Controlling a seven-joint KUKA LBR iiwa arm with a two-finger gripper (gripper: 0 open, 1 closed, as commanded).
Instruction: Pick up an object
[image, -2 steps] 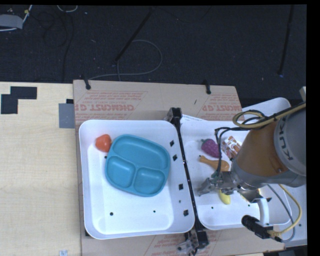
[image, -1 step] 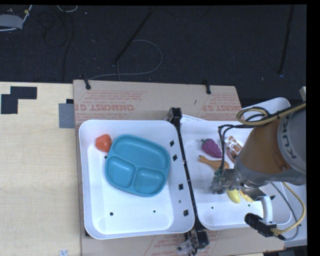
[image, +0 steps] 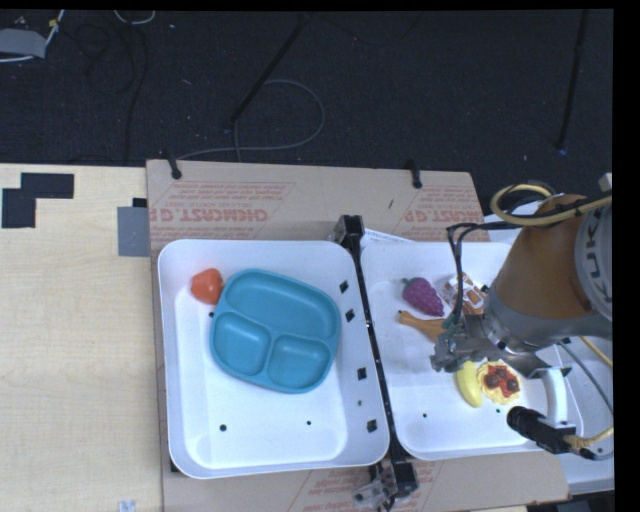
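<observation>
Camera view: arm's in from the right, gripper down low in the right bin, among the small stuff. It sits just beside the yellow piece, w/ the orange-brown strip and purple toy close above. Can't tell what the gripper's doing, too dark. Nothing visibly lifted, so the pick looks not yet done; grab and raise both left. Left bin: blue tray, red-orange ball, untouched.

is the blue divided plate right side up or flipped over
Right side up: the blue plate in the left bin shows its three hollow compartments facing the camera, with nothing in them.
</observation>
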